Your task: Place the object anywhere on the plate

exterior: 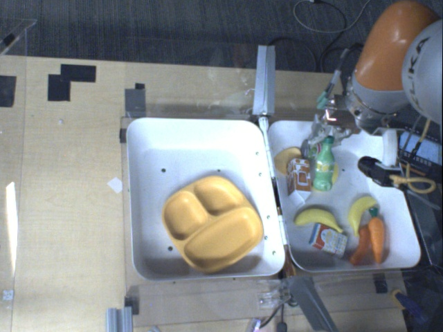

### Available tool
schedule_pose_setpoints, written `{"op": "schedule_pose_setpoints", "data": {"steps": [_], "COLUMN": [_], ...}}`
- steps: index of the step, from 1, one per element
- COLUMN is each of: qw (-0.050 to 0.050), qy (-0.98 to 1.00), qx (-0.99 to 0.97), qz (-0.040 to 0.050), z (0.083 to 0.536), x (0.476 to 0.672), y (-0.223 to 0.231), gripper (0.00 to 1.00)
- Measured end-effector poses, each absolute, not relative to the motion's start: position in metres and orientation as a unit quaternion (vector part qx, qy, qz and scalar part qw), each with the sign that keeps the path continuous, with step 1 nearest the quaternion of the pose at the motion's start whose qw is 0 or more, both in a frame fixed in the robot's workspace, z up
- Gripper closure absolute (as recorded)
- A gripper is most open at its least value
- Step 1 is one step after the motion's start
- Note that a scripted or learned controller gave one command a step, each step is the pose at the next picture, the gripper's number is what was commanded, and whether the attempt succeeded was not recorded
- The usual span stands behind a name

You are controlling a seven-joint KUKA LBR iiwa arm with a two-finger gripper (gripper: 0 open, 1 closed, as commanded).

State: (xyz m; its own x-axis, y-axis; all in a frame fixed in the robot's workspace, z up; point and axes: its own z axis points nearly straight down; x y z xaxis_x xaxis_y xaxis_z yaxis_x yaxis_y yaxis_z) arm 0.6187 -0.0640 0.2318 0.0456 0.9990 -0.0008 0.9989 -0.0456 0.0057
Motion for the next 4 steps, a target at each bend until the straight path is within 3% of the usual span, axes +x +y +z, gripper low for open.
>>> {"op": "schedule_pose_setpoints", "data": {"steps": [1,2,3,4], "qw": [0.002,0.002,0.002,0.001], "qy": [0.76,0.783,0.793,0.845], "qx": [0.65,0.622,0.609,0.535], "qz": [0.0018,0.0021,0.0024,0.0019], "z": [0.193,0.214,0.228,0.204], "x": [0.637,0.644,0.607,0.597], "y": [-0.077,-0.041,0.02,0.11], "gripper": [1.0,1.0,1.0,1.0]}}
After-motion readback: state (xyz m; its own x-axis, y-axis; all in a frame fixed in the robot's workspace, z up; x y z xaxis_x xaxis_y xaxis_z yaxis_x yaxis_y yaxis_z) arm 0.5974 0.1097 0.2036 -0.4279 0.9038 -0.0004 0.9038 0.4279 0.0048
